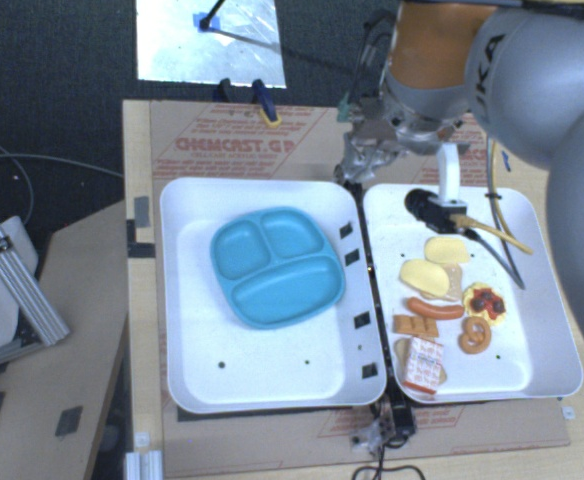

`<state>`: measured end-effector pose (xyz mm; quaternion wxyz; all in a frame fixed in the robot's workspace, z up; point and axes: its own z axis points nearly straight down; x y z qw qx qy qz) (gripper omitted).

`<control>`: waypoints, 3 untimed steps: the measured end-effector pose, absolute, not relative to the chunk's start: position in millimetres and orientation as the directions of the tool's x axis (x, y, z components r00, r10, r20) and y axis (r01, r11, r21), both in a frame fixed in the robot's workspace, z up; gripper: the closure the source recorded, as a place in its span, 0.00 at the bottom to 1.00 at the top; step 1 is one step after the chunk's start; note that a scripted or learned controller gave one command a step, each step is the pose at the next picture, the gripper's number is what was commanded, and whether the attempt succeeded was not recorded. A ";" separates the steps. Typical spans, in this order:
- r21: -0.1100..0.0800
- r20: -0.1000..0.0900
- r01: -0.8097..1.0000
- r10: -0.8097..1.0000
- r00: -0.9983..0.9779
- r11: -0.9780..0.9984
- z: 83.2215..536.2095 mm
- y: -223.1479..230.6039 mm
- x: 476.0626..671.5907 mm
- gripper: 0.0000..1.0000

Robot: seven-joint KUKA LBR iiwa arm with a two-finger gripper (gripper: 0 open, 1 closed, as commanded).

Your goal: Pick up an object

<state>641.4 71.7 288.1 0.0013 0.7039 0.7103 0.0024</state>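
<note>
The right bin (544,353) holds several toy foods: two pale yellow pieces (447,250) (424,276), a sausage (435,309), a pizza slice (485,300), a pretzel (475,335), a brown cracker (412,325) and a red and white carton (424,364). A blue divided plate (277,266) lies in the left bin (187,303). My gripper (356,171) hangs at the far end of the divider between the bins, up and left of the foods. Nothing shows in its grasp.
Black clips (355,258) run along the divider between the bins. Both bins rest on a cardboard sheet (232,143) with a blue clamp (264,99) at its far edge. A shiny sheet (209,26) lies beyond it. An aluminium frame (12,273) stands at the left.
</note>
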 end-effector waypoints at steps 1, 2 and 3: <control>0.007 0.004 1.000 1.000 -0.010 0.010 309.2 139.8 667.6 1.00; -0.001 0.003 1.000 1.000 -0.011 0.011 271.6 220.0 667.1 1.00; 0.002 0.004 1.000 1.000 -0.009 0.009 305.8 235.9 597.5 1.00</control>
